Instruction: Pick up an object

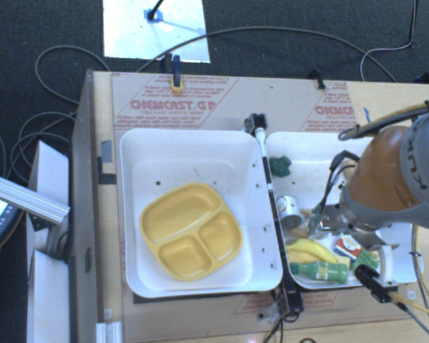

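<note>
- The banana [309,249] is the object I would choose; it lies in the right bin [307,164], near the front wall, with its length going left to right.
- I judge it is light and a little soft, with a smooth curved skin, so it can slip or turn if I press on the tip. Better to take it across the middle, where it is thickest.
- A green bottle [319,271] lies just in front of it, touching or almost touching. It looks like stiff, light plastic, but it is round, so I think it will roll away easily.
- A small can [287,207] stands just behind the banana, by the divider. A dark green lump [279,166] is further back.
- My end effector [322,221] is low in the same bin, just behind and to the right of the banana, close to the can. My own wrist covers it, so I cannot tell how far it is open or whether it has anything.
- A red and white packet [347,245] lies under my arm.
- The left bin [139,159] holds a yellow tray [191,230], well apart from me.
- Both bins rest on the counter [200,98].
</note>
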`<control>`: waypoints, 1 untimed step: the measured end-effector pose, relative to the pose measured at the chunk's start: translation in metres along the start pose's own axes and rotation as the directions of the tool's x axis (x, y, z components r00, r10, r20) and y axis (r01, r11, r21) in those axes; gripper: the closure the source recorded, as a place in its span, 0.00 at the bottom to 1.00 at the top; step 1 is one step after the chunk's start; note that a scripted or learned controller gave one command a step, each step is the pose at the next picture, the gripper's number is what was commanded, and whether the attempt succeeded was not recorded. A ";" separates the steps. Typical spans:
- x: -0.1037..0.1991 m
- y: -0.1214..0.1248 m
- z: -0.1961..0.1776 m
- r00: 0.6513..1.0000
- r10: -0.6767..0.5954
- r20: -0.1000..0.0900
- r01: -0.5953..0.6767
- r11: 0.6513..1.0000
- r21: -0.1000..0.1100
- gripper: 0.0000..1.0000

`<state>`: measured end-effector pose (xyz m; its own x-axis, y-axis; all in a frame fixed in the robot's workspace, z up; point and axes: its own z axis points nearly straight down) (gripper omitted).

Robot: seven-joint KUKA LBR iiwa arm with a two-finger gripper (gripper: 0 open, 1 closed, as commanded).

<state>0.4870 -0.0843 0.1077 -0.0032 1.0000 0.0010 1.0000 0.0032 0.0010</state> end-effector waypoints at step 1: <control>0.116 0.001 -0.077 1.000 -0.001 -0.001 0.001 1.000 -0.002 1.00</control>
<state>0.4874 0.0318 0.1847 -0.0044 1.0000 0.0018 1.0000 0.0044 0.0026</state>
